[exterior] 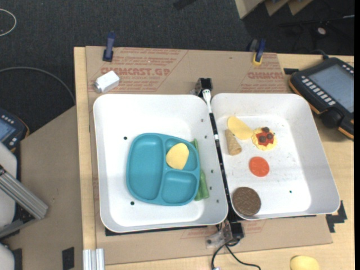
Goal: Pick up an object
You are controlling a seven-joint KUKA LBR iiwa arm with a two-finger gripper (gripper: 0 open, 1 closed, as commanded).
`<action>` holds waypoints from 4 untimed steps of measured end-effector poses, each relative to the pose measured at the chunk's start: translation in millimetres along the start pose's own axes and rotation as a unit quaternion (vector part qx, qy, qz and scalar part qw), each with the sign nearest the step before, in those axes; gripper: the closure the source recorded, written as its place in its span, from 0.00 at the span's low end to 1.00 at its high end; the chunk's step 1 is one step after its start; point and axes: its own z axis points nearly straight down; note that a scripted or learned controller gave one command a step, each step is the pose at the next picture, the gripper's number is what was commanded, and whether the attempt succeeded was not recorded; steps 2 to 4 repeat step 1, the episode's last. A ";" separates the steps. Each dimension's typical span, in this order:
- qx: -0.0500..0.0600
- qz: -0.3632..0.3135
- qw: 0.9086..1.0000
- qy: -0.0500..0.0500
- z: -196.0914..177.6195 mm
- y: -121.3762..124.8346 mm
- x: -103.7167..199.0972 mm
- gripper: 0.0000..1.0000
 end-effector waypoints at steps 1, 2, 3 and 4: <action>-0.002 0.000 1.000 -0.001 -10.8 0.7 -0.4 1.00; -0.002 0.000 1.000 -0.001 -10.8 0.7 -0.4 1.00; -0.002 0.000 1.000 -0.001 -10.8 0.7 -0.4 1.00; -0.002 0.000 1.000 -0.001 -10.8 0.7 -0.4 1.00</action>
